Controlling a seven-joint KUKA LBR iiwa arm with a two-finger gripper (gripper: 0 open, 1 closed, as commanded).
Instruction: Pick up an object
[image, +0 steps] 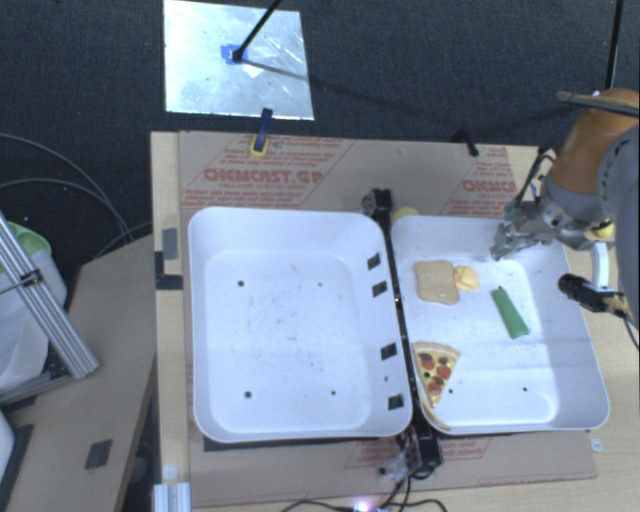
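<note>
Camera view: right bin (575, 395) with four objects, hand (510, 238) above, finger state unclear.

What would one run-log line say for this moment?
hand: over right bin, upper part | holding: nothing seen | items: bread slice, green stick, pizza slice

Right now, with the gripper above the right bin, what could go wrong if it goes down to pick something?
1. The gripper hovers over bare floor of the right bin, so a straight descent may close on nothing.
2. The tan slab and the small yellow piece touch; grasping one could drag the other.
3. The pizza slice lies flat against the bin's left wall, which is awkward to grip.
</note>
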